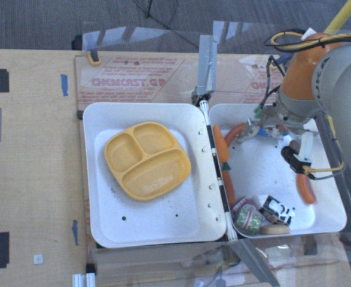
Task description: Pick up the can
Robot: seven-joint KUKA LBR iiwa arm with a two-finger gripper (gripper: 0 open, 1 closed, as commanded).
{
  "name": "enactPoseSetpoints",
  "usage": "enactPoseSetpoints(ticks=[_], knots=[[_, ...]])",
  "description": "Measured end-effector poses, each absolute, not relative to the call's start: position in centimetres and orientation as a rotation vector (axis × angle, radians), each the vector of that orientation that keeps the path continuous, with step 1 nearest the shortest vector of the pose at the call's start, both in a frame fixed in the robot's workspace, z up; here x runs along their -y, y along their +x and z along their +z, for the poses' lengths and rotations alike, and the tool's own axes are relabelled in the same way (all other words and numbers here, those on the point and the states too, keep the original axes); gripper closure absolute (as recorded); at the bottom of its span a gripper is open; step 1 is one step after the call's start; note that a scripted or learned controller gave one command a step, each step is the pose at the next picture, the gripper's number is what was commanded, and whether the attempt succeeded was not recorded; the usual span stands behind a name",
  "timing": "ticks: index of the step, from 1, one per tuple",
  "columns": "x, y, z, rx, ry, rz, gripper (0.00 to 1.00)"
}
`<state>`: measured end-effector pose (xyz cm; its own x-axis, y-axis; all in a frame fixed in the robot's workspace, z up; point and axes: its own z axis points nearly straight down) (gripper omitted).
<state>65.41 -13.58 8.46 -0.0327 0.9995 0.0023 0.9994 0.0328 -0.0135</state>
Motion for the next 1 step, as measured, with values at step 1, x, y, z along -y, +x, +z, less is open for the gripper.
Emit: enactPoseSetpoints(ticks=[1], knots=[[18.48, 66.78, 21.10, 2.504, -1.908, -0.002, 0.00]])
